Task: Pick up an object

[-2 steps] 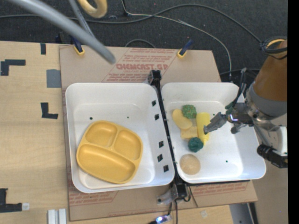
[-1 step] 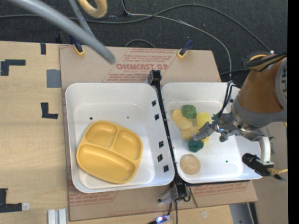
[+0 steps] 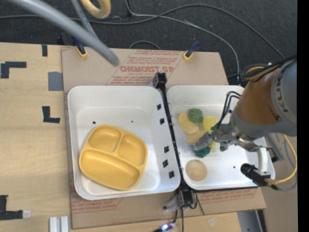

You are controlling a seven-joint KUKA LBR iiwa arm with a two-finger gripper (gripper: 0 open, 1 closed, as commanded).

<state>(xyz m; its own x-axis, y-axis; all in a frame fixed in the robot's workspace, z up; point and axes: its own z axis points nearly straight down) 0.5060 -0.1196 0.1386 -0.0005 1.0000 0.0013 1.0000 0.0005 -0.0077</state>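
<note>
We look down at a slant on a wooden tabletop [image 3: 29, 144] with a cardboard sheet [image 3: 145, 67] laid on it and two shallow white bins side by side on the sheet.

The left bin [image 3: 77, 105] holds a yellow divided plate [image 3: 113, 156], three compartments, lying flat toward the bin's near left.

A black divider [image 3: 166, 129] runs between the bins.

The right bin [image 3: 217, 93] holds a small cluster of objects near its left side. Farthest from us is a green broccoli-like piece [image 3: 195, 114]. Just left of it lies a pale yellow lump [image 3: 187, 124], and just right of it a brighter yellow piece [image 3: 210, 123]. Nearer to us, a round tan disc [image 3: 196, 169] lies apart from the cluster, by the bin's near wall.

The arm [image 3: 263, 105], grey with an orange band, reaches in from the right. Its hand [image 3: 203, 143] sits low over the cluster, with a dark green item [image 3: 203, 152] just beneath it. We cannot tell whether the hand is wide or narrow, nor whether it grips anything.
</note>
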